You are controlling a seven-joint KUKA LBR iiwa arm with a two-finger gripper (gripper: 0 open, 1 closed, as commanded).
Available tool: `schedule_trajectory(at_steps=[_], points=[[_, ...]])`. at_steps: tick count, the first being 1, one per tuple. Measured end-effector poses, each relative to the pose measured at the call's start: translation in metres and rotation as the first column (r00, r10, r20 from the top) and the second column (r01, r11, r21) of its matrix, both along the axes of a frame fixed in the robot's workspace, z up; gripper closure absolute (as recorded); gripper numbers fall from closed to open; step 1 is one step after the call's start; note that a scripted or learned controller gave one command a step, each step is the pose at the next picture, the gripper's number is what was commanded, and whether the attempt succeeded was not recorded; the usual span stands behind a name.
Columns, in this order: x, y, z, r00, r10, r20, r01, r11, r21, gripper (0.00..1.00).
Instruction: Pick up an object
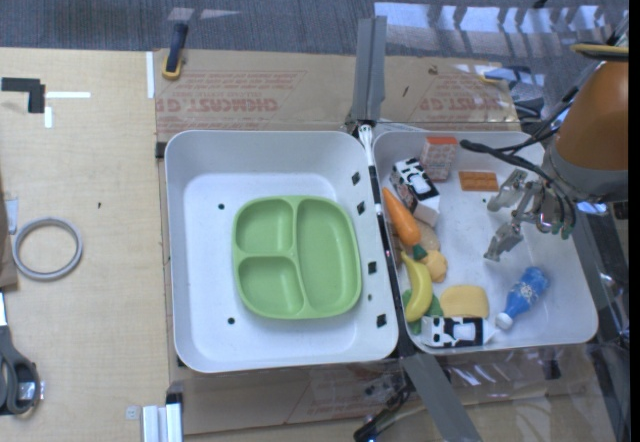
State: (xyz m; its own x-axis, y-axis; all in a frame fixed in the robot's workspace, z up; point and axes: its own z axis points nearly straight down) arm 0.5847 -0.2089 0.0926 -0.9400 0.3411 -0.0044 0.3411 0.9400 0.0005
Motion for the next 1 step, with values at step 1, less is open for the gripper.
schedule_trajectory(at_steps=[1], points=[[0.0566,-0.0060,0.0010,0.998,-0.058,0.002,0.058,0.998,0.000,0.00]])
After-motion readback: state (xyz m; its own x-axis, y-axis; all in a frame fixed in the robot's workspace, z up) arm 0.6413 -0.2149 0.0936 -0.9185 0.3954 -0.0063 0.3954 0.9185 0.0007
